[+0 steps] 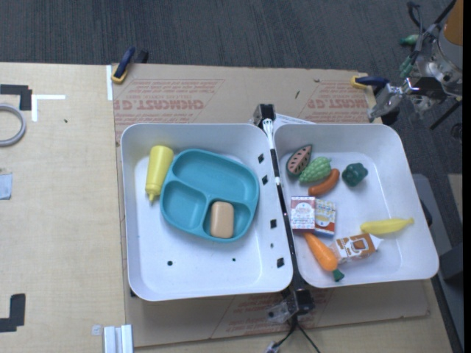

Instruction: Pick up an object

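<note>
White plastic, two shallow bins side by side on a cardboard-covered tabletop [66,219]. The left bin [147,271] holds a teal tray [193,190] with three compartments; a tan block [221,219] sits in the tray's lower right compartment. A yellow bottle [157,170] lies just beside the tray's left edge, touching it.

The right bin [412,190] holds the small toys. Near its upper left lie a melon slice [298,159], a bumpy green fruit [316,170] and an orange sausage [324,182], packed close together. A dark green pepper [354,173] sits just right of them. Lower down, two small cartons [313,215] lie side by side, a carrot [322,253] below them, and an orange-and-white box [358,246] touching the carrot's right. A banana [387,226] lies near the right wall.

The gripper [394,94] hangs in the upper right of the frame, outside the bins and well apart from the toys. Whether the fingers are open or closed cannot be told; nothing shows between them.
</note>
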Controlling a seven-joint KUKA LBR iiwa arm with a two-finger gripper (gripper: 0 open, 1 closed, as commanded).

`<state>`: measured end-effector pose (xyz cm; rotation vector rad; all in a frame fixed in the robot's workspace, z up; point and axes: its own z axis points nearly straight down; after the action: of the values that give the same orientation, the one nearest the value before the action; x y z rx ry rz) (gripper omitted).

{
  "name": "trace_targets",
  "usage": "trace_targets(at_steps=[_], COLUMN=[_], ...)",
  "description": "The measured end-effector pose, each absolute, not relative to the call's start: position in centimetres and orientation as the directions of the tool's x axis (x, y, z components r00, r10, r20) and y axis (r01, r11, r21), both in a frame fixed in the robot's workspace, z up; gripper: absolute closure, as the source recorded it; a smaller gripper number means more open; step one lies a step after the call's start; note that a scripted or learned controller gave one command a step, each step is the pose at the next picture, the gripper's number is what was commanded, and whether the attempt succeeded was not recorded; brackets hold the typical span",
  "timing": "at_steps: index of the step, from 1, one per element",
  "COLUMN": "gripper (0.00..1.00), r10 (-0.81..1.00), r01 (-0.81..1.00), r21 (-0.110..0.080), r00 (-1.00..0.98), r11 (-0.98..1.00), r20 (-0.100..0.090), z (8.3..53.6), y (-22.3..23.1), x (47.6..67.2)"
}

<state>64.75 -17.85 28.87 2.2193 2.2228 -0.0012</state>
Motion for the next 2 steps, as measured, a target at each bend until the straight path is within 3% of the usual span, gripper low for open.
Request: trace_targets(at_steps=[1, 2], gripper=[0.00, 0.00], r10=[0.996, 0.989], r01=[0.996, 0.989], r21=[-0.001, -0.001], r00=[0.087, 0.151], r11=[-0.087, -0.151], r20=[0.000, -0.001], z=[12.3, 9.2], y=[-13.5, -11.0], x=[64.5, 59.6])
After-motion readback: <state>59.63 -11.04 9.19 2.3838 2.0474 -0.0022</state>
